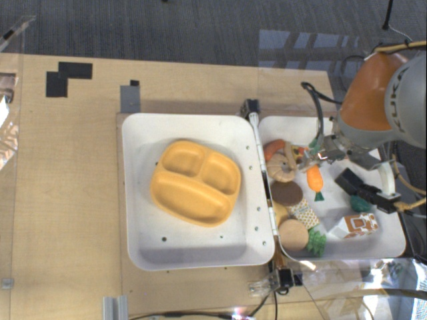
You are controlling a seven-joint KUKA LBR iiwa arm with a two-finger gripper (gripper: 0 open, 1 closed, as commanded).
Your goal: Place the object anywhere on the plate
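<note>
A yellow plate with three compartments lies in the middle of the left bin. My gripper is down in the right bin, near its back middle. A small orange carrot with a green top lies just in front of the gripper, apart from it. To the gripper's left are a beige ring-shaped pastry and a red-orange piece. Nothing shows between the fingers.
Along the right bin's left side lie a brown round cookie, a patterned piece, a tan disc and a green broccoli. A white and brown carton and a teal item sit at the front right.
</note>
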